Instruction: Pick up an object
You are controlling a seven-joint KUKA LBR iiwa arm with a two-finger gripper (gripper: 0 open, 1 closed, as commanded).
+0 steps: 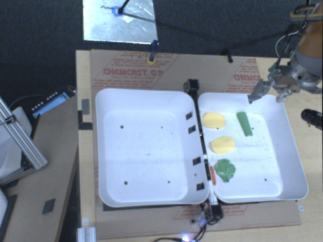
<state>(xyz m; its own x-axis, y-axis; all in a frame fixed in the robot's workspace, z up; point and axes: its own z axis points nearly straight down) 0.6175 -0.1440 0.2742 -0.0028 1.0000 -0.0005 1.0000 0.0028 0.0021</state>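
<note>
tool: the tool is seen parked above the far right corner of the right bin, fingers spread apart, nothing held between them. probably kept up there so the bin contents are left uncovered before a pick is tried.
right bin: all the loose stuff is found here, bunched toward its left edge, beside the divider where the two bins meet.
yellow pieces: two counted. one yellow piece is sat near the far left corner, the other yellow piece just in front of it, apart from each other.
green stick: one counted. the green stick is laid flat, lengthwise front to back, right of the upper yellow one and closest to the tool, so it's likely the easy target.
green lump: one counted. the green lump is set toward the front left, with a thin orange sliver touching its left side.
left bin: the left bin is where nothing gets picked from, by the look of it.
bins: two counted, side by side on the desk.
</note>
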